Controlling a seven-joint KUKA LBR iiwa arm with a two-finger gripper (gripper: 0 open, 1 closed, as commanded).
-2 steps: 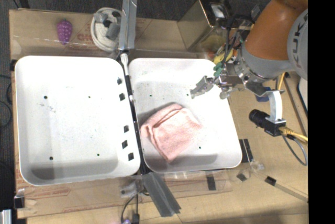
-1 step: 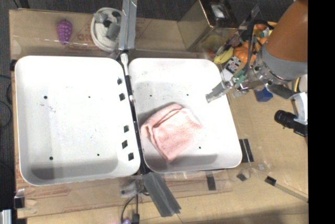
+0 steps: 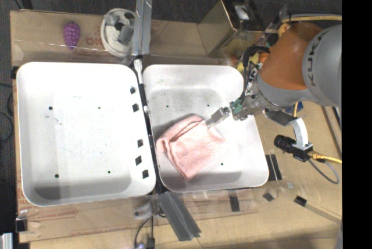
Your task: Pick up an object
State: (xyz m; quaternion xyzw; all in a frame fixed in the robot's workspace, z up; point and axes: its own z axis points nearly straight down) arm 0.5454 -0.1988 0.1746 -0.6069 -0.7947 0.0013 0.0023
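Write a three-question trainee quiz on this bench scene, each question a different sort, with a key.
1. True or false: the pink cloth lies in the left bin.
2. Multiple choice: where is the end effector? A) over the left bin; B) at the cloth's upper right edge, in the right bin; C) outside both bins.
3. Fill in: the small object on the bench above the left bin is ____ in colour.

Key: 1 false, it lies in the right bin; 2 B; 3 purple.
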